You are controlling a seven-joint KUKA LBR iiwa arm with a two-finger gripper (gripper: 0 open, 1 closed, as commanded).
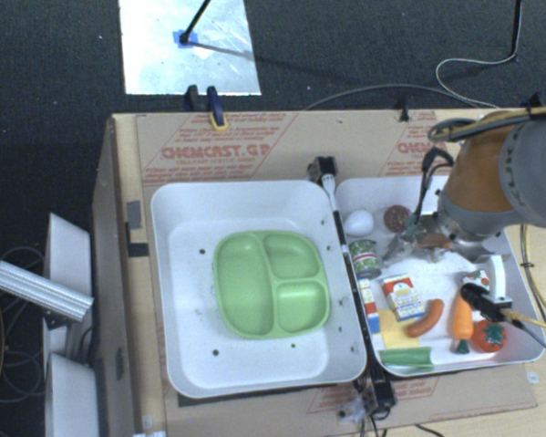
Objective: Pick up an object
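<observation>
- The arm [504, 178] reaches in from the right over the right bin [372, 194], with its gripper [419, 244] low among the toy food near the bin's upper middle.
- Whether the jaws stand apart or together cannot be told; the wrist hides them, and nothing can be seen clamped between them.
- Candidate objects all lie in the right bin: a white egg [358, 222] and a dark round piece [397, 217] just beside the gripper, a small green-labelled can [363, 256] by the left wall, a red-and-white carton [402, 298], a sausage [424, 318], a carrot [461, 318], a tomato [488, 336] and a green strip [406, 356].
- The left bin [178, 227] holds a green divided plate [269, 283], well apart from the gripper.
- Judged from this, the step in hand is the descent onto a piece, probably the dark round one or something under the wrist.
- To do it well: centre over one item alone, keep clear of the egg, which likely rolls, and close only once seated at bin-floor level.
- The crowding by the can risks a nudge instead of a grasp.
</observation>
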